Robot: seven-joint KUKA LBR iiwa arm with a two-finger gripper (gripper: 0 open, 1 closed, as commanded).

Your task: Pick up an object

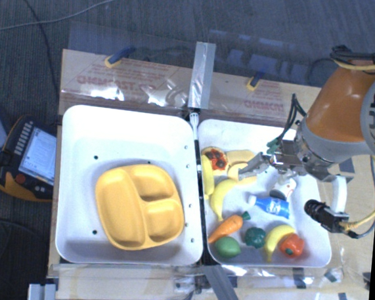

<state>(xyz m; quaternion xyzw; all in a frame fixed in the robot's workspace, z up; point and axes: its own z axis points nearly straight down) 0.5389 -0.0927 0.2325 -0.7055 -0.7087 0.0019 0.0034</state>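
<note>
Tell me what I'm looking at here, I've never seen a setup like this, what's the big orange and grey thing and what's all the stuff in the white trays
The one picture comes from a camera fixed above a bench, looking down at a slant. The orange and grey thing is a robot arm reaching in from the right; its gripper, a two-finger claw, hangs over the right bin. I cannot tell whether it grips anything.

Two shallow white bins sit side by side. The left bin holds a yellow divided plate. The right bin holds toy food: a carrot, a banana, a green round fruit, a dark green piece, a red-orange piece, plus a blue and white tube. Left of the bench lies a handheld control pad.
</note>
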